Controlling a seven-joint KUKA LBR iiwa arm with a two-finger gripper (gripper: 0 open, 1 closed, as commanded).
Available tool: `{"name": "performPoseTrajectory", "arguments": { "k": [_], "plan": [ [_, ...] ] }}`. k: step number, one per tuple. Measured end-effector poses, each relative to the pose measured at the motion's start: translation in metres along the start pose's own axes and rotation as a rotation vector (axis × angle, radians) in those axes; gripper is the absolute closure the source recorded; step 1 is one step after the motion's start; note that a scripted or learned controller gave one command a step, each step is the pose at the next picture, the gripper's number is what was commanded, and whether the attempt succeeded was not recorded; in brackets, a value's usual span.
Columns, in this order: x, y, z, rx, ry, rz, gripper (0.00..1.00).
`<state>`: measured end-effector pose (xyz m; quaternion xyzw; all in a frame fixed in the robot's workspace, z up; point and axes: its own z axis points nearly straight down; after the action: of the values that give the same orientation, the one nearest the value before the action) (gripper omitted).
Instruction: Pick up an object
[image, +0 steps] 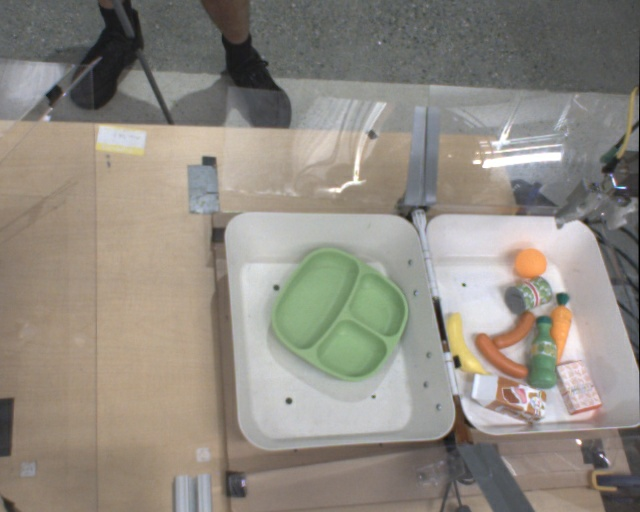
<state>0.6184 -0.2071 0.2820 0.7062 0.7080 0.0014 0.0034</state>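
Closest to us, at the front of the right bin (590, 262), lie two small boxes: a pink and white carton (578, 388) and an orange packet (520, 401). They look light and a bit squashy, like toy food boxes.

Some dark metal bits at the far right edge may be the gripper (618, 190). It is too blurry there, so I cannot tell if it is open or closed. Nothing is held in it that I can see.

Going out from there, the nearest thing is an orange ball (530, 263), at the back of the right bin. Just in front of it lies a little can (530, 295). Next come a carrot (562, 326) and a green bottle (543, 352), side by side and touching. Two red sausages (503, 345) lie to the left of the bottle, and a yellow banana (458, 345) lies by the bin's left wall.

The left bin (240, 330) holds a green plate (342, 315) with three parts. It sits flat and wide, so it looks hard to grab.

I think all the toys are light, hard plastic and a bit slippery. The ball could roll away. The banana looks like a good pick: it lies apart from the rest and is thin, so squeezing it across the middle should work.
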Motion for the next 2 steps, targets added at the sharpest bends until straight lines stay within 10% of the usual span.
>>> {"name": "performPoseTrajectory", "arguments": {
  "k": [1, 2],
  "plan": [
    [-0.005, 0.046, 0.167, 0.003, 0.0, 0.247, 0.0],
    [-0.003, 0.02, 0.189, 0.001, 0.0, 0.171, 0.0]
  ]
}}
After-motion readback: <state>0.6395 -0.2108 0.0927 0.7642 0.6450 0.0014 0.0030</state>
